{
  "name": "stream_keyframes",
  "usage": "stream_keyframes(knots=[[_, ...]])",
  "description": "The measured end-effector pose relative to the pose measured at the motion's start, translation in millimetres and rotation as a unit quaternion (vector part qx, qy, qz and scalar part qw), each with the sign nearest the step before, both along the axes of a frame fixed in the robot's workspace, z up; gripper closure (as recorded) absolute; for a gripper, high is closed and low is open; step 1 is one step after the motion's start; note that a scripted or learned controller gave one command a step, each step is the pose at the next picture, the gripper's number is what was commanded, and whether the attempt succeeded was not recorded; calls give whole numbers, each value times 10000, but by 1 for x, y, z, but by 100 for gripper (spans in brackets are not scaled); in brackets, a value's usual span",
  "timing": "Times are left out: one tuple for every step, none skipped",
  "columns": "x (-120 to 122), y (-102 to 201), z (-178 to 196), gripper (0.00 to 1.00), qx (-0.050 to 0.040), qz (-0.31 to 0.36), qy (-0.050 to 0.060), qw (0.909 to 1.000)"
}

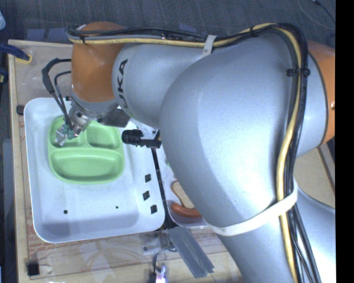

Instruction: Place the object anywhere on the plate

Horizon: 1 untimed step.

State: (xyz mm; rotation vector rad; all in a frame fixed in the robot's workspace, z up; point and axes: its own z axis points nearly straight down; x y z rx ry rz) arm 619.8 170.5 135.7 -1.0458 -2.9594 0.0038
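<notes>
Across most of the view, the arm [236,122] reaches in from the right, its grey bulk covering nearly all of the right bin [176,216]. An orange band sits above the wrist, over the upper edge of the left bin [76,217].

Left bin: white, shallow, holds a green plate [85,164] with compartments, one large at the front and smaller ones behind. The gripper [65,133] hangs low over the plate's back-left compartment, at or near its surface. Something small and greyish-green shows at the tip there; whether that is the object or part of the gripper cannot be told. Likewise cannot tell whether the gripper is open, closed, or gripping anything.

Step in hand, as a judgement: the placing stage, with the gripper already over the plate. If the object is at the tip, the next move calls for a release onto the plate and a straight lift clear, avoiding the compartment ridges.

Other things: an orange-brown item [180,208] peeks from under the arm in the right bin, too hidden to name. Cables [53,78] loop near the wrist, close to the bin's back rim. A blue clamp [15,52] sits at the bench's [94,253] far-left corner. Nothing stands between gripper and plate.
</notes>
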Motion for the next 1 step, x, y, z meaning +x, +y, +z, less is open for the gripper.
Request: stream_keyframes(knots=[[-21, 40, 66, 100, 7, 175, -12, 9998]])
